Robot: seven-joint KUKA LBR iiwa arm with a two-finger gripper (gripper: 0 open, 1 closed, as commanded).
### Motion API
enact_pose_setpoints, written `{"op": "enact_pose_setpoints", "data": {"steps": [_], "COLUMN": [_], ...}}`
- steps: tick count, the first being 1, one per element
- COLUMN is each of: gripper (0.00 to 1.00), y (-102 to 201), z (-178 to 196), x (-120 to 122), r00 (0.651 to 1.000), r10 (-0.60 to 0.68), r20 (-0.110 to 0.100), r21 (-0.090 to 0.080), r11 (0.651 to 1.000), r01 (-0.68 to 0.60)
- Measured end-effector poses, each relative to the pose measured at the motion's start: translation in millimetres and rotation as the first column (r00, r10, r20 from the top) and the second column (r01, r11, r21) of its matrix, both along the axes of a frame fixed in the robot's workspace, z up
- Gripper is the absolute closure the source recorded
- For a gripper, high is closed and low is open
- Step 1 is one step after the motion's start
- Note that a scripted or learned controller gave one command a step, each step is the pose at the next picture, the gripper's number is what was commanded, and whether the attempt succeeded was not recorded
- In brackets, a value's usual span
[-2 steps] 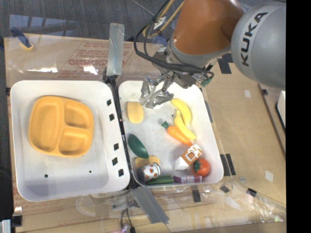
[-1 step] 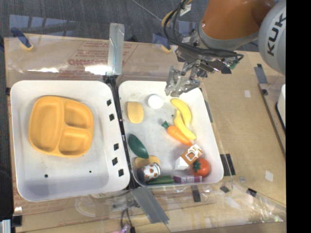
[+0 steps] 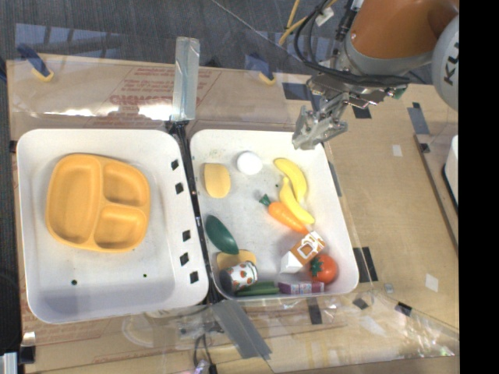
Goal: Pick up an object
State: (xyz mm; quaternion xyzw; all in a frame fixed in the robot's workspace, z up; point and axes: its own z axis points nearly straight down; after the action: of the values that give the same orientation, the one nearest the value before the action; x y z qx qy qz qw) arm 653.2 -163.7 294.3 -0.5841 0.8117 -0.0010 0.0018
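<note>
Two bins [image 3: 31, 209], jaws [image 3: 312, 135] blurred, tomato [image 3: 323, 269] half-hidden

Grey arm reaching from right, tool [image 3: 315, 133] pointing down

The gripper [image 3: 314, 133] hangs over the far right corner of the right bin [image 3: 337, 201], holding nothing. This bin contains a banana [image 3: 294, 185], a carrot [image 3: 285, 214], a tomato [image 3: 323, 269] and a white ball [image 3: 249, 163]. The left bin [image 3: 31, 232] contains a yellow divided tray [image 3: 97, 202].
</note>
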Motion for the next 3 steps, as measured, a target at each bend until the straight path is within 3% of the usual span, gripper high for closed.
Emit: {"op": "enact_pose_setpoints", "data": {"steps": [1,2,3], "gripper": [1.00,1.00,1.00], "y": [-45.4,-19.7,-45.8], "z": [18.7,-138.7,-31.8], "x": [4.8,1.9,5.5], "r00": [0.982,0.977,0.916], "r10": [0.188,0.215,0.401], "r20": [0.002,-0.012,0.004], "r21": [-0.002,0.008,-0.005], "r11": [0.982,0.977,0.916], "r01": [-0.188,-0.215,-0.401]}}
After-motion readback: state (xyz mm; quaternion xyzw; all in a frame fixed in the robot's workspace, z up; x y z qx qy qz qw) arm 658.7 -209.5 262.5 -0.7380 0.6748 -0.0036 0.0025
